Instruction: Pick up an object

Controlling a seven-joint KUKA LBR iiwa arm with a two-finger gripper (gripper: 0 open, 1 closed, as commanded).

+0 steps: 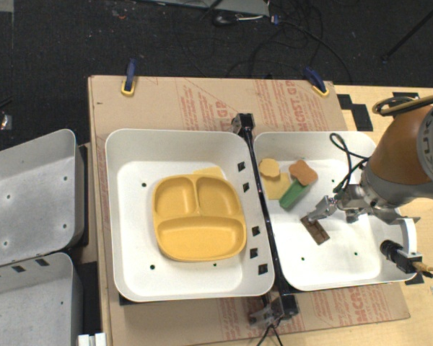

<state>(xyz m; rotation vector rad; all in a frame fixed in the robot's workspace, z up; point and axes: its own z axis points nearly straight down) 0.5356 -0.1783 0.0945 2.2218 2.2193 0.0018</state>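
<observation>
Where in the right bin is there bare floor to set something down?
Right bin: bare floor along the near wall, below the brown block. Crowded at the far-left corner: yellow piece, orange piece, green block. The claw hangs mid-bin.

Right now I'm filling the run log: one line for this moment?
gripper: over right bin, above brown block | grasp: none seen | green block: untouched | yellow tray: left bin

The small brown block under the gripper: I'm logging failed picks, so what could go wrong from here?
1. The small flat brown block lies low on the floor of the right white bin, so the gripper might slide over it or nudge it away.
2. The green block, the orange piece and the yellow pieces sit clustered nearby; a drifting approach could disturb them.
</observation>
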